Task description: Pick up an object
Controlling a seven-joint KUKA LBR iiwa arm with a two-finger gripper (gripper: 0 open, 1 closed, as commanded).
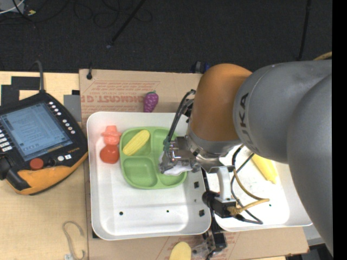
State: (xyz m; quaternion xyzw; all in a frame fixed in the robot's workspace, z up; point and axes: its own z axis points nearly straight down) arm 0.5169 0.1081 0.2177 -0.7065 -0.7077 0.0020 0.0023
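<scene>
A green divided plate (142, 173) lies in the left bin (141, 221), with a yellow corn cob (135, 141) in its upper compartment. An orange-red toy bottle (110, 145) stands beside the plate on its left. My gripper (172, 164) hangs low over the plate's right edge, under the orange band of the arm (219, 104). Something whitish shows at its tip; I cannot tell what it is. In the right bin (282, 213), partly hidden by the arm, lies a yellow banana-like piece (264, 168).
A purple grape bunch (150, 101) lies on the cardboard behind the left bin. A teach pendant (38, 140) sits on the bench to the left. A yellow object (180, 250) rests at the front edge. Cables (238, 205) trail into the right bin.
</scene>
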